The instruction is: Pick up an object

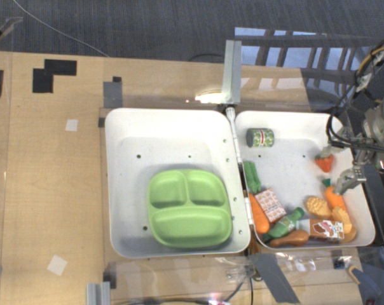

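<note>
The arm reaches in over the right rim of the right bin [287, 121], and its hand [348, 180] hangs low above the toys crowded along that bin's right side. Whether the hand is spread or pressed together cannot be told at this angle, and nothing is plainly caught in it. The step looks like the approach before a grasp, with no object lifted yet.

Closest to the hand are a small orange carrot [334, 198] just below it and a red-orange piece [324, 162] up and to its left. Either seems the likely target. Farther toward the bin's near edge lie a bread-like piece [316, 204], a printed packet [326, 230], a brown sausage [288, 237], a green bottle [288, 220], a checked packet [270, 204], a larger carrot [259, 215] and a green vegetable [251, 176] against the left wall. A small can [260, 137] lies on its side, well apart near the far edge.

The next move probably calls for settling straight down on one toy without nudging its neighbours, since they lie close together.

The left bin [125, 132] holds a green divided plate [189, 207]. Both bins rest on a pale wooden surface [46, 189] with black patches near its far left; beyond it is dark carpet [128, 11], crossed by a thin cable.
</note>
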Tool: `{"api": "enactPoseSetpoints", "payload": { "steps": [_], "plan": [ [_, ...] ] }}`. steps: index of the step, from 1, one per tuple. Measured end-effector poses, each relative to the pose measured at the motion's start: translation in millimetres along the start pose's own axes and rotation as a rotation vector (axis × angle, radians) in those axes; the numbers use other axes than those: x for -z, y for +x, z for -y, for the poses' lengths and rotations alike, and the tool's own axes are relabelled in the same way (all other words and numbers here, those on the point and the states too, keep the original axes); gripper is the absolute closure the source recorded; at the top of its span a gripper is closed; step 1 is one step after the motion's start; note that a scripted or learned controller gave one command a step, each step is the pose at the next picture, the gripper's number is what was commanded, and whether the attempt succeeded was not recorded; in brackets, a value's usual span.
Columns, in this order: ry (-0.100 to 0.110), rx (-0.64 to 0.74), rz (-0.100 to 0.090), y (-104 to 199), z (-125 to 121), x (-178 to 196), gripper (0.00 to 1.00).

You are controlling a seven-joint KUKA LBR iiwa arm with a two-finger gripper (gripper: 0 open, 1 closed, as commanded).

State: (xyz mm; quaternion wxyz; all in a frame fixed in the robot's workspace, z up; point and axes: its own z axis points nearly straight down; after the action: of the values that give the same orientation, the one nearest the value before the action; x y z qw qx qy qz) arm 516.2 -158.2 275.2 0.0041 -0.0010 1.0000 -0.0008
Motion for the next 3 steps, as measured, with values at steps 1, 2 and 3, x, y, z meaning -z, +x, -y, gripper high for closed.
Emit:
{"api": "enactPoseSetpoints", "payload": {
  "steps": [1, 2, 3],
  "plan": [
    [-0.001, 0.026, 0.004, -19.0, 45.6, -166.1, 0.0],
    [0.002, 0.0, 0.014, -17.0, 45.8, -177.6, 0.0],
    [0.01, 0.452, 0.017, -64.8, 40.9, -177.5, 0.0]
  ]
}}
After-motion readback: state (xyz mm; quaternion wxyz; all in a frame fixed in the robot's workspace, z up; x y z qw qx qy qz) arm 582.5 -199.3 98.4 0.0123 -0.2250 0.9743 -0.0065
